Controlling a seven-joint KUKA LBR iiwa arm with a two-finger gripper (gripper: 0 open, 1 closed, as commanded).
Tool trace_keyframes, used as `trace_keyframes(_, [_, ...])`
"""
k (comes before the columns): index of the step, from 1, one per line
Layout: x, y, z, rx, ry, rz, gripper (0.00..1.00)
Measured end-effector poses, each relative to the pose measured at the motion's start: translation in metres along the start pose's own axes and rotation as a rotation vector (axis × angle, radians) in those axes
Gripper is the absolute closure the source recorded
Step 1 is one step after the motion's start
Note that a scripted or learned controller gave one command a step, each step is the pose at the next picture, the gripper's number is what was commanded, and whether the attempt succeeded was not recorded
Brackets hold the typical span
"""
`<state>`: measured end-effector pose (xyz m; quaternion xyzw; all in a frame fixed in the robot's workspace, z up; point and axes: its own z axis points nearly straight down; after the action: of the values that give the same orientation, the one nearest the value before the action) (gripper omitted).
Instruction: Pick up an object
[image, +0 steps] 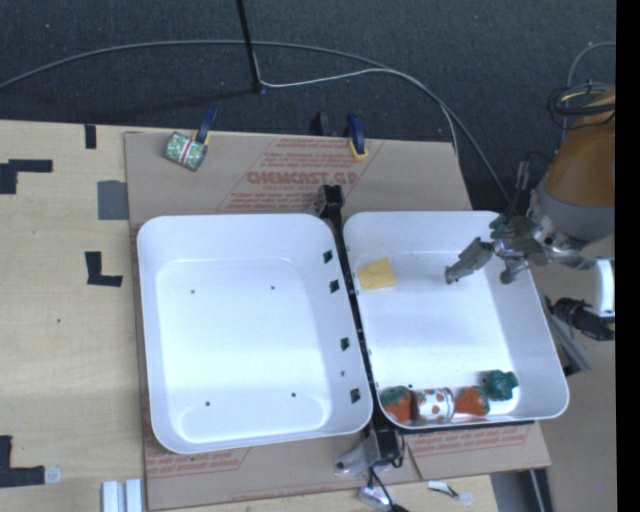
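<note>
Approach step. Jaws (487, 262) spread open, empty, above right bin (520, 330) near far edge. Next: descend onto yellow block (376, 274) or toys (440, 403) at near edge.

You have two white bins: the right bin (520, 330) below the gripper (487, 262), the left bin (160, 300) well off to its left. The gripper is dull grey metal; the arm (585, 180) behind it shows an orange band over grey. Left of the gripper lies a pale yellow block (377, 274). Below it, along the near rim, you see an orange piece with green top (399, 402), a white one with red spots (433, 404), another orange piece (471, 402) and a dark green one (498, 382). The surface (60, 300) is light wood with black tape marks; the brown cardboard (290, 175) carries red lettering.
</note>
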<state>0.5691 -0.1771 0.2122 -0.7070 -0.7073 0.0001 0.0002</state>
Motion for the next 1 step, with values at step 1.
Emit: trace_keyframes(1, [0.0026, 0.0305, 0.1329, 0.007, 0.001, -0.001, 0.00])
